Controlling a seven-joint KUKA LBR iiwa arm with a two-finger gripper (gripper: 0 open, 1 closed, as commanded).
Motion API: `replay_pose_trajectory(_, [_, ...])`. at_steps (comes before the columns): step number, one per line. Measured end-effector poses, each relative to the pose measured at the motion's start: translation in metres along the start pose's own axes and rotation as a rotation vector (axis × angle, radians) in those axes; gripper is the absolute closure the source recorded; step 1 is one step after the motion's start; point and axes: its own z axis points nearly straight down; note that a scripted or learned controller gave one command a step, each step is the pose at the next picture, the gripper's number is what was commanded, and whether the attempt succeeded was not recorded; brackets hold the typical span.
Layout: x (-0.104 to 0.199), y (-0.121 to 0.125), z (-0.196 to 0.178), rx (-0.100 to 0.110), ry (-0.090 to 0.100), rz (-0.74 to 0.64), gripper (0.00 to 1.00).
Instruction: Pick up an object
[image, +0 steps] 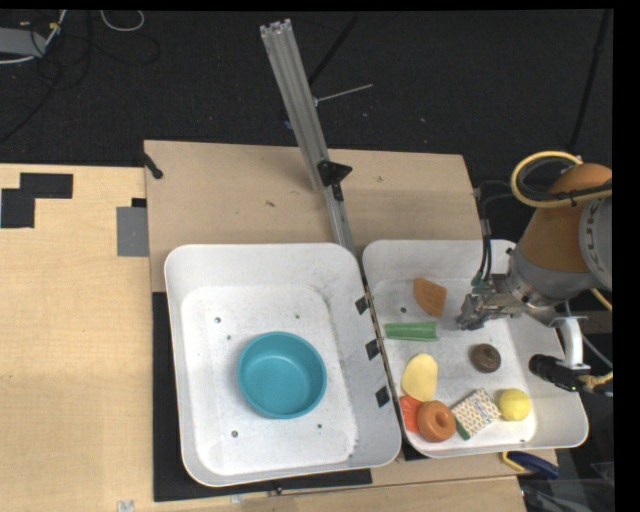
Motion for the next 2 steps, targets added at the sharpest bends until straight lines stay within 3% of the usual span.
replay_pose_trajectory(2, [0.004, -0.001, -0.095, -0.004, -0.001, 0.0, 1.0])
